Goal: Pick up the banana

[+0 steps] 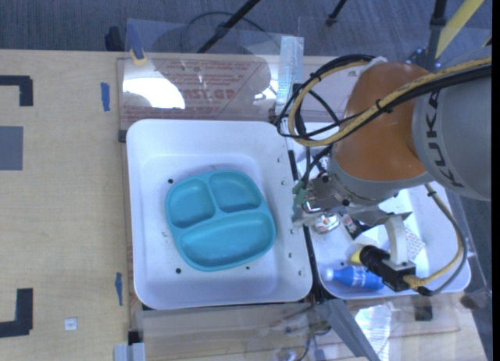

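Observation:
My gripper (322,216) hangs low over the left part of the right bin (461,273), close to the wall between the two bins. The orange band and grey wrist of the arm (387,129) cover most of that bin, hiding what lies under them. A small pale and reddish item (326,224) lies right at the gripper's tip; I cannot tell what it is or whether it is held.
The left bin (148,195) holds a blue divided plate (220,219). In the right bin a blue bottle (351,277) lies near the front wall, and a white patterned item (405,244) lies to its right. Clear plastic sheeting (203,82) lies behind the bins.

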Available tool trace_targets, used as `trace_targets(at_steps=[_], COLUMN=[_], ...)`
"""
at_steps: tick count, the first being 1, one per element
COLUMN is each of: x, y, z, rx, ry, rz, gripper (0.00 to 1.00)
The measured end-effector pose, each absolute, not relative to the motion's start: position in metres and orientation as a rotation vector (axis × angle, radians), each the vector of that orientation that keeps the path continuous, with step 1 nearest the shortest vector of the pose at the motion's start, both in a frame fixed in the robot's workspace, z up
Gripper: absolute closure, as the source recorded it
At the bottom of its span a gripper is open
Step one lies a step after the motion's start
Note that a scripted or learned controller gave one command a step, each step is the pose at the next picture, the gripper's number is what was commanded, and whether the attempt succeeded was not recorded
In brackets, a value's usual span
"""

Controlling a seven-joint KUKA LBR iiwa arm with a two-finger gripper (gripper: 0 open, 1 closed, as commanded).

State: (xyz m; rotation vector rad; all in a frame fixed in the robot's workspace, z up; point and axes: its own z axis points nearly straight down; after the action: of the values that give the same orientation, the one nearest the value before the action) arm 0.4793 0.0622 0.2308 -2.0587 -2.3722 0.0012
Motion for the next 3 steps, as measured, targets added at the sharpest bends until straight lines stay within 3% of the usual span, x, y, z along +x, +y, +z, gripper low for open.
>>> trace_targets(at_steps=[1,2,3], x=[0.52,0.479,0.478], y=[0.008,0.032,0.053], z=[0.363,0.246,0.183], rx=[-2.627,-2.646,-2.458], ry=[-1.724,-1.69,-1.951], rz=[0.002,0.004,0.007], gripper=[0.0,0.0,0.0])
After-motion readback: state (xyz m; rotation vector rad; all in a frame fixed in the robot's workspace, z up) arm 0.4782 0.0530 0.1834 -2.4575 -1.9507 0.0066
